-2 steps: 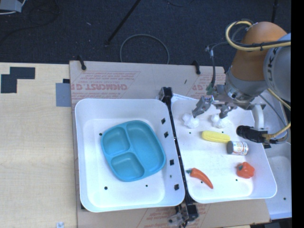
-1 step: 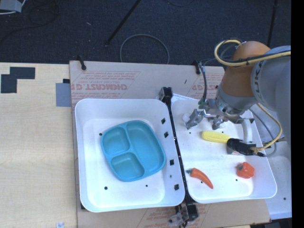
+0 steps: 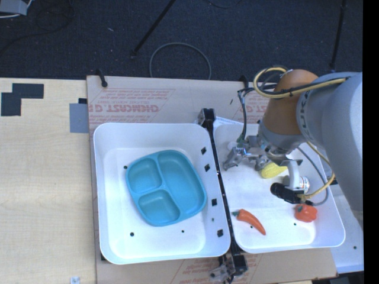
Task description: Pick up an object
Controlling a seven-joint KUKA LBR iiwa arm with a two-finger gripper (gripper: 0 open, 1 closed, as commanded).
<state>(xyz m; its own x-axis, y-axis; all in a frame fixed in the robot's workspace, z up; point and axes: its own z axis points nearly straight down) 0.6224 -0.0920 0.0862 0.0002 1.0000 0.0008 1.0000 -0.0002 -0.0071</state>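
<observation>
A blue three-compartment plate lies tilted in the left bin. The right bin holds an orange carrot-shaped toy near its front, a red-orange tomato-like toy to the right and a yellow object partly hidden under the wrist. The gripper hangs low over the right bin's upper left, beside the divider; whether its fingers are apart or closed cannot be told, and nothing is seen held
</observation>
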